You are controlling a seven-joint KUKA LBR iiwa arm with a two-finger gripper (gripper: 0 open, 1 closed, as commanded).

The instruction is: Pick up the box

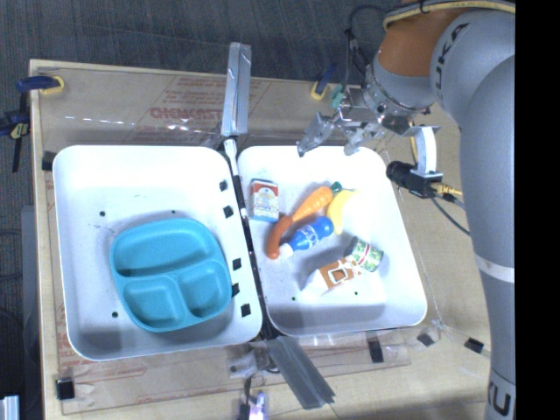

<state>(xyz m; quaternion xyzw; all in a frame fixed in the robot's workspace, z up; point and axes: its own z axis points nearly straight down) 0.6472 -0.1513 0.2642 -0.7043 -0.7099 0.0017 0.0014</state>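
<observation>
- Nearest the camera: grey metal bracket at the bench's front edge, between the two bins; its lower end blurs out near the frame bottom.
- Left bin holds a blue compartment tray, lying flat, three compartments visible.
- Right bin holds the clutter. Box: small, red and white, lying flat at the bin's back-left, just beside the divider; label too small to read.
- Carrot and yellow item lie side by side, touching; yellow item partly covered, kind unclear.
- Blue bottle lies on its side, overlapping a red-brown sausage-shaped thing.
- White-and-orange carton and a green-banded can lie near the front right, touching; prints illegible.
- Gripper hangs over the back rim of the right bin, well apart from the box. Jaws stand apart, nothing between them.
- Arm cut off by the frame's top and right.
</observation>
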